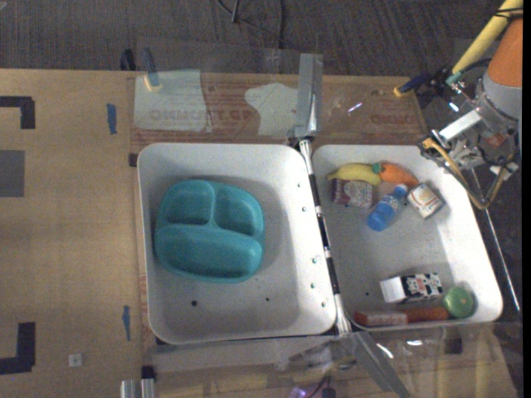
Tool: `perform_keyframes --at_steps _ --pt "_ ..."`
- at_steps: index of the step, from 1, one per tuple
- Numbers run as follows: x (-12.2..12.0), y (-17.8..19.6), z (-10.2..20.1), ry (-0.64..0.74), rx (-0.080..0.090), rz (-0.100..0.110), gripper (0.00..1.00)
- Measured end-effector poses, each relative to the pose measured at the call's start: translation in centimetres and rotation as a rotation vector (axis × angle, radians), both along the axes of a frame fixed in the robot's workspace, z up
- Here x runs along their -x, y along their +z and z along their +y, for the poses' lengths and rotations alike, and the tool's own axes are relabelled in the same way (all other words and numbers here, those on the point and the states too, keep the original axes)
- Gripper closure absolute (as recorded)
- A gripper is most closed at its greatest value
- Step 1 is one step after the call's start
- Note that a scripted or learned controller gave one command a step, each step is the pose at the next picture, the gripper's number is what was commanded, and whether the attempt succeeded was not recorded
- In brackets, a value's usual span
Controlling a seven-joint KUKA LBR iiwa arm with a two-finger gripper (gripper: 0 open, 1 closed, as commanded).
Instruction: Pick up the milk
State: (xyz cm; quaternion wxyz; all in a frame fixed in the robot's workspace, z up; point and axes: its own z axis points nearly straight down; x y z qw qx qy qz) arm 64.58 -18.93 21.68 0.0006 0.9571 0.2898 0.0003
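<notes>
White plastic forms both shallow bins on the tan wooden bench [66, 247]. The left bin [166, 322] contains one item: a teal plastic divided tray [209, 229], lying flat slightly left of the bin's centre.

The right bin [465, 230] contains the remaining objects, located here relative to the small white milk carton with black cow patches [412, 287]. The milk carton lies on its side near the bin's front wall, right of centre. A green round fruit [459, 301] sits just beside the carton's right end. A long red-orange bar [402, 315] lies just in front of the carton, along the front wall. Well behind the carton, at the far end of the bin, a cluster is grouped: a yellow banana [353, 172], an orange carrot [397, 173], a dark red-and-white packet [353, 192], a blue plastic bottle [386, 209] and a small tan-and-white box [426, 199].

The grey arm with the orange band [508, 69] enters at the upper right. Its gripper [452, 149] is positioned over the far right corner of the right bin, well apart from the milk carton. Finger spacing cannot be determined.
</notes>
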Motion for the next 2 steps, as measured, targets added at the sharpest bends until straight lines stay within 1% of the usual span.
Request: perform_keyframes --at_steps 1,2 --pt "0.0 -0.1 0.2 0.001 -0.001 0.002 0.0" --pt "7.5 -7.7 -3.0 -0.122 -0.003 0.005 0.0"
